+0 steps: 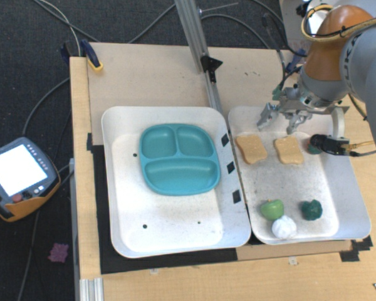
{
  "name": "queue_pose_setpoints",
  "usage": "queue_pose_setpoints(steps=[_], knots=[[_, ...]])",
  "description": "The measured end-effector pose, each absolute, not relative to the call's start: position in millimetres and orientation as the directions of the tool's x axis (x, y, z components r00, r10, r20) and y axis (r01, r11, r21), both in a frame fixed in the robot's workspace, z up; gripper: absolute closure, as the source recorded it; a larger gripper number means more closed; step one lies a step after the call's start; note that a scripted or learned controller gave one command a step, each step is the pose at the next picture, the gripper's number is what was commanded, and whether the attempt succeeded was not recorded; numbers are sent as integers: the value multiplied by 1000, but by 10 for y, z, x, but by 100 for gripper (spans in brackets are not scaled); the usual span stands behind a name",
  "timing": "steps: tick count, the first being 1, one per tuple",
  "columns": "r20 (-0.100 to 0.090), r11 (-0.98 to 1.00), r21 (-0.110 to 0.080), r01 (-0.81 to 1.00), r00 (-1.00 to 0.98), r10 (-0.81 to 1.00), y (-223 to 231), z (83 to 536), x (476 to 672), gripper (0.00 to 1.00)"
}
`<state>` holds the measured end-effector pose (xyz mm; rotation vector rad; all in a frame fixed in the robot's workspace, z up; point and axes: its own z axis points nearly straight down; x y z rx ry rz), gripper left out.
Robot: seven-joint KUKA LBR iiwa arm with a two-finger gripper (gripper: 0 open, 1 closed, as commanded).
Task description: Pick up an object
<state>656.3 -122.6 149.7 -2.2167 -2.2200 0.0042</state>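
Bread is what sits nearest the arm: 2 tan slices lie in the right bin (357, 212), 1 slice (251, 148) near the bin's left wall and the other slice (289, 150) just right of it. Largest to smallest: the left bin (122, 231) holds a teal divided plate (178, 158); the grey arm (348, 49) reaches in from the right; its gripper (281, 119) hangs above the far end of the right bin, fingers spread with nothing between them, just beyond the 2 slices. At the near end lie a green ball (272, 209), a white ball (284, 227) and a dark green lump (311, 210).
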Motion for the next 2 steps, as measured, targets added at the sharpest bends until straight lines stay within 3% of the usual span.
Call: queue_pose_setpoints(steps=[1, 2], knots=[[-1, 1, 6, 1000, -1, 1000, -1226, 1044, 6601, 0], [-2, 3, 14, 1000, -3, 1000, -1225, 935, 6655, 0]])
